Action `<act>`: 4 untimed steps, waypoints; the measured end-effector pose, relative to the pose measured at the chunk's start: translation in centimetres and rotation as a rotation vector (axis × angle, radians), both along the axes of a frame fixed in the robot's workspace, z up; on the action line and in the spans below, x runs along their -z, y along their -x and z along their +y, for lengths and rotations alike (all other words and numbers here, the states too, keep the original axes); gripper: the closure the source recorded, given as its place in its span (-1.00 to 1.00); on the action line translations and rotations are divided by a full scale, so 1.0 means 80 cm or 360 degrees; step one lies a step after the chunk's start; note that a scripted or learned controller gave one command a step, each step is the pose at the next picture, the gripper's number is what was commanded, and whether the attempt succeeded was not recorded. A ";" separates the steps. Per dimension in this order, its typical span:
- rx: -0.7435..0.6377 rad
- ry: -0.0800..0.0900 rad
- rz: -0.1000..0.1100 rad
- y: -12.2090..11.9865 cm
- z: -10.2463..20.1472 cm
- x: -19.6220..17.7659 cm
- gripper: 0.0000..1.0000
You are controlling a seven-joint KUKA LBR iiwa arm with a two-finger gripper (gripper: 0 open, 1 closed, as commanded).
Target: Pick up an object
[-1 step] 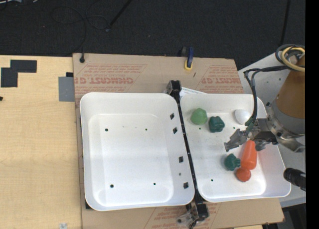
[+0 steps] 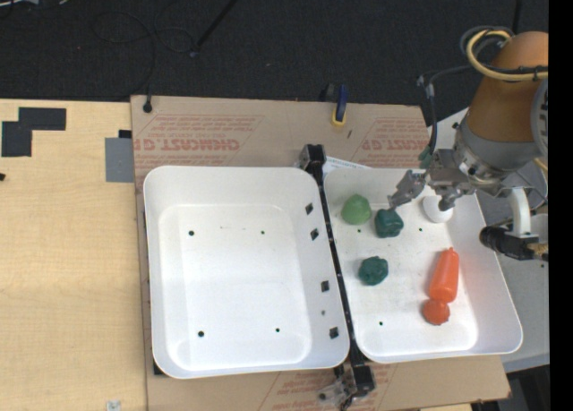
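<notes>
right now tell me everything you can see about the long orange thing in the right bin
The long orange thing is a smooth, matte, carrot-like piece, possibly plastic or rubber. It lies flat on the floor of the right bin, near its right side, running roughly top to bottom. Its lower end meets or nearly meets a small orange-red ball. Nothing else touches it.

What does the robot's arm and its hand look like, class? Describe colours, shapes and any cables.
The arm is a rounded, bulky body with an orange band above a grey wrist. A yellowish cable loops near its top. The hand is small, of dark grey metal, with thin fingers. A white rounded part sits under it.
</notes>
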State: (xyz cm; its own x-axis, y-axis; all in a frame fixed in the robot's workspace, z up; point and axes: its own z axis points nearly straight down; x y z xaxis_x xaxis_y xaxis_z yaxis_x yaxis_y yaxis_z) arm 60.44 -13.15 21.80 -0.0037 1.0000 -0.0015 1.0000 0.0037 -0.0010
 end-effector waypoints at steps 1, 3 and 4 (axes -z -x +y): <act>0.0002 -0.0004 0.0016 -0.044 -0.023 0.136 -1.00; 0.0000 -0.0004 0.0009 -0.048 0.046 0.166 1.00; 0.0008 -0.0002 0.0008 -0.009 0.020 0.163 1.00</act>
